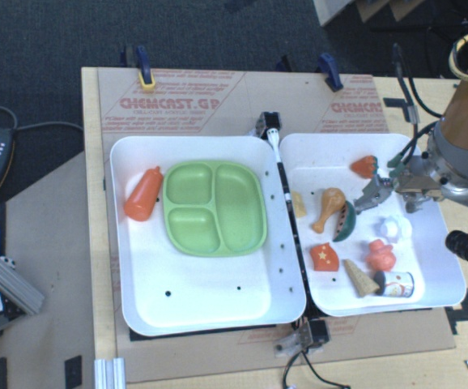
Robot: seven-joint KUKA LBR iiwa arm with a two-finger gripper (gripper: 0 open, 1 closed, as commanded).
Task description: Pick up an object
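My gripper (394, 201) hangs over the right bin (428, 298), reaching in from the right. It is open, and nothing is between its fingers. One finger (371, 195) points toward the brown toy drumstick (329, 207) and the green watermelon slice (346, 221). A small white item (389, 228) lies just below the gripper. A red piece (364, 166) sits just up and left of it. Nearer the front lie a pink-red toy (381, 255), a red cube with a star (324, 257), a cone (362, 276) and a small can (397, 284).
The left bin (202, 298) holds a green divided plate (215, 207) and an orange bottle (143, 194) at its left side. A pale yellow piece (299, 205) lies by the dividing wall of the right bin. Blue clamps (144, 65) grip the board's far edge.
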